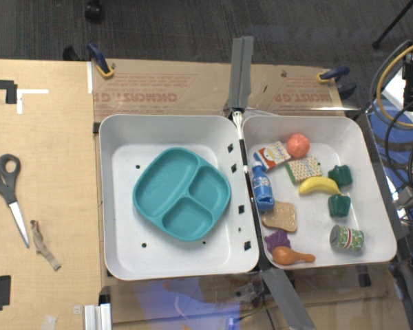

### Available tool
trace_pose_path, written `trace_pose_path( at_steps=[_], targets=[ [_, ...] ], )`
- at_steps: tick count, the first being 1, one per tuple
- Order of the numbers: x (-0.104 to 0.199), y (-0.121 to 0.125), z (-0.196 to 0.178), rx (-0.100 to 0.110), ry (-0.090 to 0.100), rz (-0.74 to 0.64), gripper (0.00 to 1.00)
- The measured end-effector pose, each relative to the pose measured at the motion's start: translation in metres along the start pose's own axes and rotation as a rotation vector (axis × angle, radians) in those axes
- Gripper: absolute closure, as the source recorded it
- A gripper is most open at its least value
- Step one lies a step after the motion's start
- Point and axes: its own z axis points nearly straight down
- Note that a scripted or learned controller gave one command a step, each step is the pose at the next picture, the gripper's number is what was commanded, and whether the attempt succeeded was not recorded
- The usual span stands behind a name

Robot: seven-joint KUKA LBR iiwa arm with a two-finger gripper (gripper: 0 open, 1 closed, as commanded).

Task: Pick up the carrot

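At the right edge, a bundle of cables [391, 115] was in view. One yellow cable [380, 80] curved upward in a loop, and several thin black cables looped beside and below it. Whether this cabling belonged to the robot could not be determined.

This is a robotics lab or test workshop: two white bins [110, 205] sit on a cardboard sheet [165, 88] fixed with blue-and-yellow clamps [100, 60] to a plywood bench [41, 184]. Loose cables [392, 95] hang at the right above dark carpet [193, 12]. Scissors [7, 191] lie on the bench (black tape marks too).
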Motion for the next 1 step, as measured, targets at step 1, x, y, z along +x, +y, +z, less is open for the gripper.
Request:
trace_pose_path(
  at_steps=[1],
  targets=[
    [-0.0044,-0.0142,-0.1693,0.001,-0.001,-0.201,1.00]
  ],
)
